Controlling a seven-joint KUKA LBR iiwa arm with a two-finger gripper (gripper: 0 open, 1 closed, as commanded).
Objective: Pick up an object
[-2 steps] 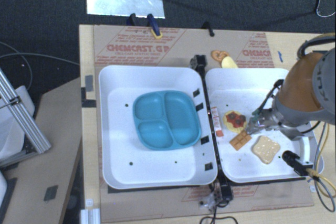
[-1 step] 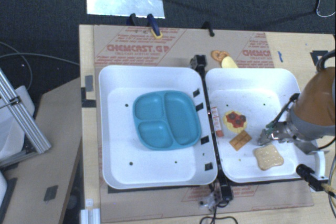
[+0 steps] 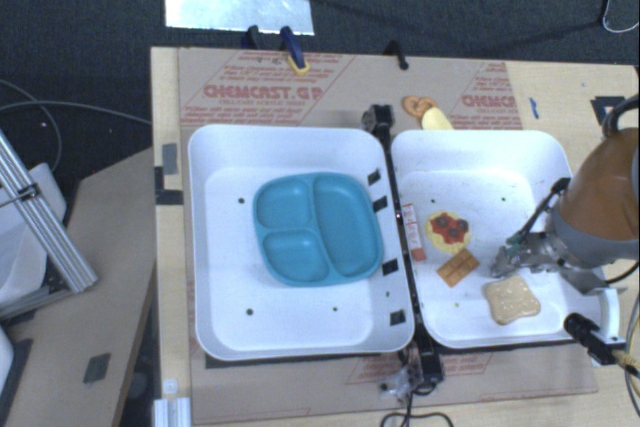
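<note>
In the right bin point(image 3: 480, 155) lie three small food pieces: a round yellow one with red topping point(image 3: 448, 230), a brown cracker-like rectangle point(image 3: 457, 267), and a pale toast slice point(image 3: 512, 299). My gripper point(image 3: 510, 257) reaches in from the right, low over the bin floor, just above the toast and right of the cracker. Nothing shows between its tips.
The left bin point(image 3: 220, 165) holds a blue divided plate point(image 3: 318, 227). Behind the bins, on the cardboard, lie a yellow and orange toy point(image 3: 428, 112) and a blue and yellow clip point(image 3: 294, 50). A black divider point(image 3: 400, 235) runs between the bins.
</note>
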